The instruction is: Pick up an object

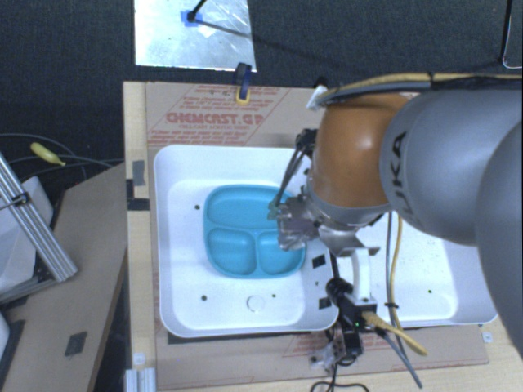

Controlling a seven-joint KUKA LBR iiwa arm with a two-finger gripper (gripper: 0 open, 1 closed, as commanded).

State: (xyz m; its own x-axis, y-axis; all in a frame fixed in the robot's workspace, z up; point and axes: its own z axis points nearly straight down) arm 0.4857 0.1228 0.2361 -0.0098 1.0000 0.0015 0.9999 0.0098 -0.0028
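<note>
A blue divided plate (241, 231) lies in the middle of the left white bin (184, 300). It has one wide compartment at the back and two smaller ones at the front. The arm's orange band and grey wrist loom over the plate's right edge, and the gripper (288, 229) reaches down right at that edge. The wrist hides most of the gripper, and I cannot make out anything held in it.
The right white bin (433, 288) lies mostly under the arm. Cables and a small black fixture (347, 309) hang at the front between the bins. A cardboard sheet (216, 117) lies behind the bins, with a shiny panel (192, 23) beyond it.
</note>
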